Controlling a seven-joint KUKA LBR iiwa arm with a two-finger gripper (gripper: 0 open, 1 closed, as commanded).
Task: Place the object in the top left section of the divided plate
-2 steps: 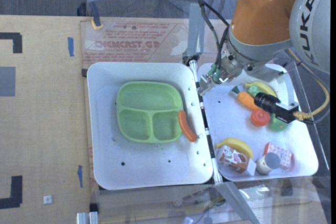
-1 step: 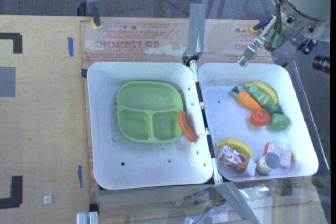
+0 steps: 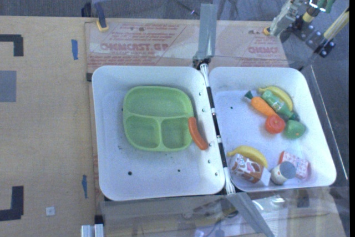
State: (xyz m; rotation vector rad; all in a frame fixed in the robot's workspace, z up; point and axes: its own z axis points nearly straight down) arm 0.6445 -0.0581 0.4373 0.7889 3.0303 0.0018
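I see the hand (image 3: 277, 25) raised beyond the far right corner of the worktop (image 3: 44, 119), clear of both bins; I cannot tell whether it is open or closed. Below it, the right bin (image 3: 316, 97) holds a carrot (image 3: 259, 105), a green bottle (image 3: 275, 103), a banana (image 3: 280, 95), a tomato (image 3: 274, 124) and several packets. In the left bin (image 3: 111, 175), the green divided plate (image 3: 158, 117) lies flat. An orange sausage (image 3: 197, 134) rests against the plate's right rim, outside its sections.
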